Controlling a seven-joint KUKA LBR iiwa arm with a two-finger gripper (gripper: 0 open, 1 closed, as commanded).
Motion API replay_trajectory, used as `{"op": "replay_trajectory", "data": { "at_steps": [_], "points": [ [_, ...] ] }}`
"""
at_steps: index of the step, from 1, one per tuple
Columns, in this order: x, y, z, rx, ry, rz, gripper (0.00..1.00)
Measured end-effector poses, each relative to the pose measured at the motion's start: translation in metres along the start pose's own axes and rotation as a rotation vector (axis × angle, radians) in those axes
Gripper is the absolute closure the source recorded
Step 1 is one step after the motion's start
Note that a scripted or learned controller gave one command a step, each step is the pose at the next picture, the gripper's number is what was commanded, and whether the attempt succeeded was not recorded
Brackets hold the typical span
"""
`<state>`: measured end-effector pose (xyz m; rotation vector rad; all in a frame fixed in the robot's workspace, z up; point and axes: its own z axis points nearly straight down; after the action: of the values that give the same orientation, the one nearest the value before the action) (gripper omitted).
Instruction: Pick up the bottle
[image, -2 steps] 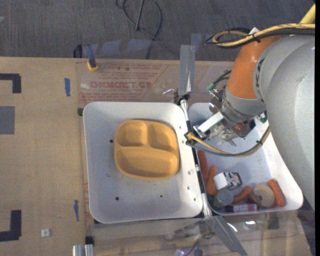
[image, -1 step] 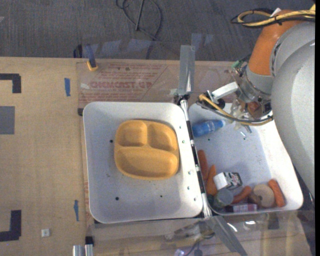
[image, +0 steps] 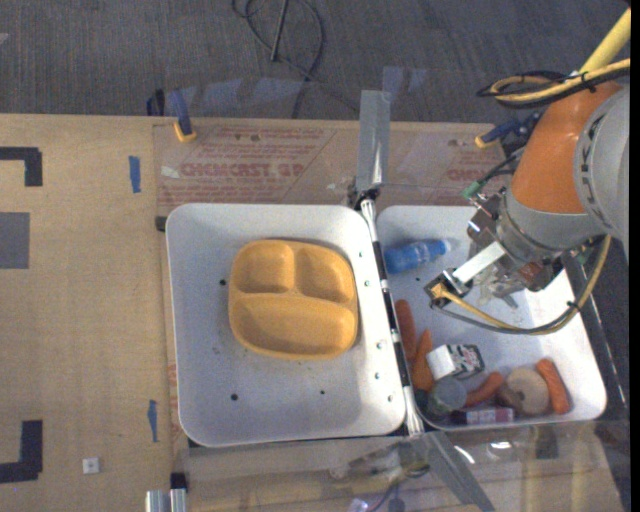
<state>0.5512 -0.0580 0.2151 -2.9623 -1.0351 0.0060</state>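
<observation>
Grey-and-orange arm's gripper (image: 503, 285), grip state impossible to tell, hovers near the blue plastic bottle (image: 415, 254) lying in the right white bin (image: 530, 347); straddling it crosswise at mid-body looks best.

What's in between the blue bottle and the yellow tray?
Just the two white bins' rims, meeting side by side, in the camera view. The blue bottle lies right of them; the yellow tray sits in the left bin.

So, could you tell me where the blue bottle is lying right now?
In the camera view, the blue bottle lies on its side in the upper left corner of the right bin, close to the wall shared with the other bin and just above an orange carrot.
</observation>
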Motion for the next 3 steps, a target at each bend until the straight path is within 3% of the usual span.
{"op": "replay_trajectory", "data": {
  "at_steps": [1,2,3],
  "points": [
    [-0.055,0.029,0.027,0.001,0.0,0.338,1.0],
    [-0.076,-0.008,-0.042,-0.003,0.001,0.161,1.0],
    [-0.125,0.047,-0.028,-0.003,0.001,-0.483,1.0]
  ]
}}
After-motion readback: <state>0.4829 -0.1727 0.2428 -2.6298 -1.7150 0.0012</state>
